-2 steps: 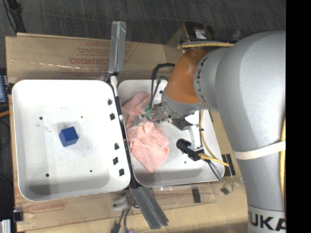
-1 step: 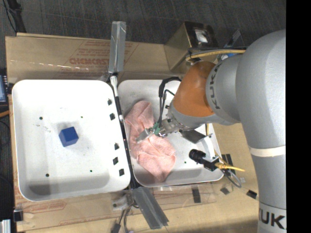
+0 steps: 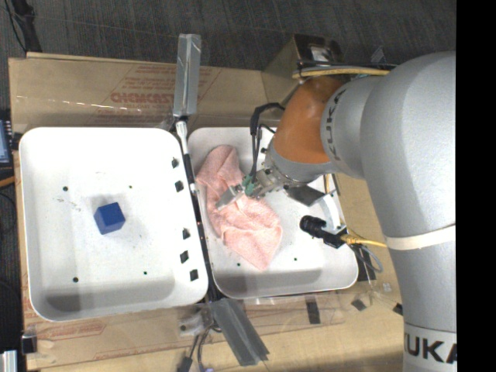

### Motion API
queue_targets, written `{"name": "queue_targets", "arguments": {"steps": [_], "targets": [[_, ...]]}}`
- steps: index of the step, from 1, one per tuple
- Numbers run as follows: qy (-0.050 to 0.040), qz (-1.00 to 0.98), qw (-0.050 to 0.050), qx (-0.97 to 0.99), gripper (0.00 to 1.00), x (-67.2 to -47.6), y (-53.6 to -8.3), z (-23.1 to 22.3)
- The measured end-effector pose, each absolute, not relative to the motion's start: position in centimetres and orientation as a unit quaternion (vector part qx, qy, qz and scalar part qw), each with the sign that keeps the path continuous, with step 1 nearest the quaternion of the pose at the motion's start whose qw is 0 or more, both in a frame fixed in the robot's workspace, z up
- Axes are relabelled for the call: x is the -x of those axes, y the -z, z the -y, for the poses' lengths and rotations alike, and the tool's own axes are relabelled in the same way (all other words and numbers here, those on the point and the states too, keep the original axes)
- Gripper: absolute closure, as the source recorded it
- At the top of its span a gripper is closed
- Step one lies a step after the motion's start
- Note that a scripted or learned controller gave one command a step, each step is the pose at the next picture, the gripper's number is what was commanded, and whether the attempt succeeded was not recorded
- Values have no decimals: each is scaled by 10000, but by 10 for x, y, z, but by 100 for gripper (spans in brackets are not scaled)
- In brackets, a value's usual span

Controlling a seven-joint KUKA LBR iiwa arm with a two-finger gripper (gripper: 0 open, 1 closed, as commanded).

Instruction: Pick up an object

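A brown cardboard sheet [image 3: 93, 84] with red printing lies beneath both bins and shows along their far edge. The left bin [image 3: 54, 146] is a shallow white tray with rounded corners. A small blue cube [image 3: 109, 217] sits on its floor, somewhat left of the middle and well apart from every wall. A few tiny dark dots are scattered over the white floor around it.

Small black clips [image 3: 184, 235] line the seam where the two bins meet. At the far end of that seam a grey metal bar [image 3: 187, 76] runs away across the cardboard.

The right bin [image 3: 310, 268] holds a crumpled pink cloth [image 3: 249, 231]. The cloth lies in the bin's left half and stretches from near the far wall toward the near wall, with its left edge close to the seam. The gripper [image 3: 239, 192] is down on the upper middle of this cloth and touches the fabric. Whether it is open or closed cannot be told, nor whether any fold is actually caught in it.

The arm [image 3: 403, 146] reaches in from the right as a broad grey body. It covers the right side of that bin, and its orange band [image 3: 302, 130] sits just above the wrist, over the bin's far right corner.
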State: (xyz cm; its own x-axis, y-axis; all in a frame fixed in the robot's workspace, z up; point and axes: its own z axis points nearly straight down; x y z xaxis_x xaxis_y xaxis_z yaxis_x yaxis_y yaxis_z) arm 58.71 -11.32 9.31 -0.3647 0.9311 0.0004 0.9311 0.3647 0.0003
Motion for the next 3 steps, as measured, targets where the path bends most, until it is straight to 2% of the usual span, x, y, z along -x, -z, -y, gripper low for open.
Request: {"name": "queue_targets", "arguments": {"steps": [1,2,3], "targets": [[-1,8306,1,5569,0,-623,-94,98],[-3,8318,7,5551,100,-624,-104,97],[-9,7895,9,6138,100,-616,-244,37]]}}
